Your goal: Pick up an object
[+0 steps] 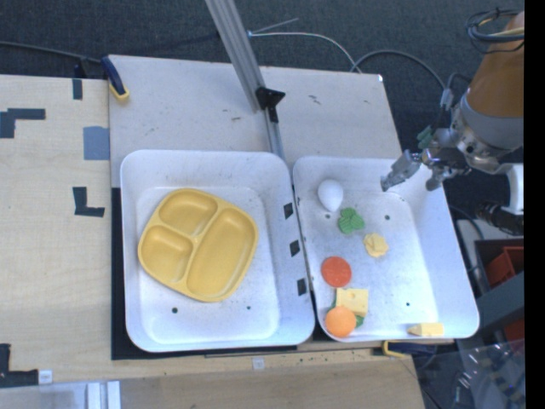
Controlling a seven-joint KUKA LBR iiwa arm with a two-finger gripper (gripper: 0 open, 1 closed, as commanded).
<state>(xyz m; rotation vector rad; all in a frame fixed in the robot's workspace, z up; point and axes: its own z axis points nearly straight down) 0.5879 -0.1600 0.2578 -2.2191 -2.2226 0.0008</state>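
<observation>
Pincer [419, 171] apart from white egg [330, 195]

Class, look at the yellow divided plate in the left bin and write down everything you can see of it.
The yellow divided plate looks like smooth moulded plastic, a rounded square with a raised rim. Ridges split it into three compartments: two smaller ones on the left and one larger on the right. It lies flat, right side up, turned at a slant, near the middle of the left white bin, resting on that bin's floor. Nothing lies in its compartments and nothing else touches it.
</observation>
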